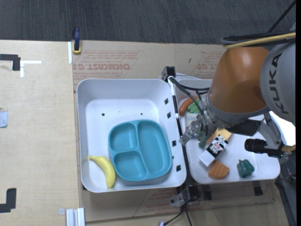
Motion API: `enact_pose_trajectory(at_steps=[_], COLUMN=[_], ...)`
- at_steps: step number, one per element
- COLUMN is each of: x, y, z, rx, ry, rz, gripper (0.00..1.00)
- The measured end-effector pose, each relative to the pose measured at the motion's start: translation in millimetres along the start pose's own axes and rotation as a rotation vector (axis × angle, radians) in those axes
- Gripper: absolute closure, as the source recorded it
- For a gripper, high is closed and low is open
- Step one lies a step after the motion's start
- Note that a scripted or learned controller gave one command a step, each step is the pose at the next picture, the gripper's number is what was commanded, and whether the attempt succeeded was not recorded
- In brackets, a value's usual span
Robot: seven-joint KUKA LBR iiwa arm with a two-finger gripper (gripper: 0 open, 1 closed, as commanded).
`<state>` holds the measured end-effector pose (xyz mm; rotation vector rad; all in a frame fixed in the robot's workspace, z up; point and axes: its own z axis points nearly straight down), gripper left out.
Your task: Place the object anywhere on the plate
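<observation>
The hand [196,132] hangs low over the right bin [270,172], just inside its left wall; whether it is open or gripping anything cannot be told from here. Just right of it lies a small printed box [215,146], with an orange bread-like piece [218,171] and a green pepper [245,168] farther right. Well to its left, in the left bin [94,98], sit the blue divided plate [140,150] and a banana [106,170].

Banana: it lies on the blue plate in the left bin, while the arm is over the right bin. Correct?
Not quite. In the camera view the banana lies on the left bin's floor beside the plate, at its lower-left edge, not on it. The arm is indeed over the right bin.
</observation>
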<state>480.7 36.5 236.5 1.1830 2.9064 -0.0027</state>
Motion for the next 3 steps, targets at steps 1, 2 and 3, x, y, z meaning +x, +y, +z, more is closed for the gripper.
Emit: enact_pose_trajectory(at_steps=[1, 2, 3], x=[47.1, 71.4, 71.2], y=[43.9, 71.3, 71.2], z=[80.9, 8.6, 8.6], rx=[0.003, -0.003, -0.003], ry=[0.005, 0.0, 0.0], rz=[0.042, -0.372, -0.371], gripper=[1.0, 1.0, 0.0])
